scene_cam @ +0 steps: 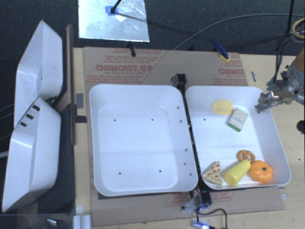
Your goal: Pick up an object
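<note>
The right bin (209, 142) holds several toy foods. A pale yellow round piece (222, 107) lies near its back, with a small green-and-white box (238, 119) beside it. Along the front edge sit a pizza slice (213, 172), a yellow bottle (237, 172), a pretzel (245, 155) and an orange pumpkin (260, 171). My gripper (267, 100) hangs over the bin's far right edge, to the right of the box, with nothing between its fingers that I can see. The arm comes in from the right.
The left bin (138, 137) lies beside the right one on a cardboard sheet (124, 68). Two spare white bins (35, 113) lean at the far left. A metal plate (113, 13) lies on the floor behind. Cables run across the back right.
</note>
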Tool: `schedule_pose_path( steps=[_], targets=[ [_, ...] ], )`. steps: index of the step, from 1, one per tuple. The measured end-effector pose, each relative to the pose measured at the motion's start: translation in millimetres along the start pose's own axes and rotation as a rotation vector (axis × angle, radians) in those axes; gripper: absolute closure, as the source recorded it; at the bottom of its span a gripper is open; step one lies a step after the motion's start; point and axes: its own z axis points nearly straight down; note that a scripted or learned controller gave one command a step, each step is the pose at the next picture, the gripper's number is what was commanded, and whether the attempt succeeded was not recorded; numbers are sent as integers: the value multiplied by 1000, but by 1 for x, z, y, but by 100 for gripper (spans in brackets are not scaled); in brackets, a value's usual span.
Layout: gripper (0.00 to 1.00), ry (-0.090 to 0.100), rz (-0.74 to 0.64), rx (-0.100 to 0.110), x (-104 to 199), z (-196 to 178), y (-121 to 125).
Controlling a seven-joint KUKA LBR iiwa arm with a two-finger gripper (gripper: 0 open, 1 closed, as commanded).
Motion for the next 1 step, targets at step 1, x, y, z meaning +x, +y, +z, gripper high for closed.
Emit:
schedule_pose_path(
  steps=[1],
  targets=[
    [100,2,-4,3,55,10,16]
  ],
)
